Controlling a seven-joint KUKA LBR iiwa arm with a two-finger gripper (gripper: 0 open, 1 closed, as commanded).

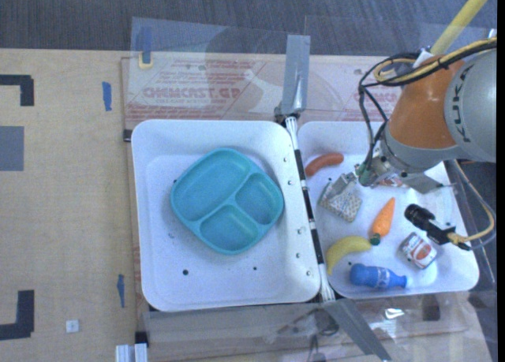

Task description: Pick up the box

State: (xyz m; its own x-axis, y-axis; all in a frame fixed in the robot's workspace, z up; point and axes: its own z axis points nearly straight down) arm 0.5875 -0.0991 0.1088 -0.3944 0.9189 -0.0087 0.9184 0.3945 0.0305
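From up here I see my arm [442, 108] reaching in from the right over the right bin [465, 278], its gripper [369, 173] low at the bin's upper middle, and I cannot tell how its jaws stand. The box [344, 200], a small speckled carton, lies tilted just left of and below the gripper, close to it, though I can't say whether they touch, with a sausage [323, 163] above it, a carrot [383, 219] to its right, and a banana [347, 248] and blue bottle [377, 276] below. The left bin [158, 274] holds a blue divided plate [227, 200]
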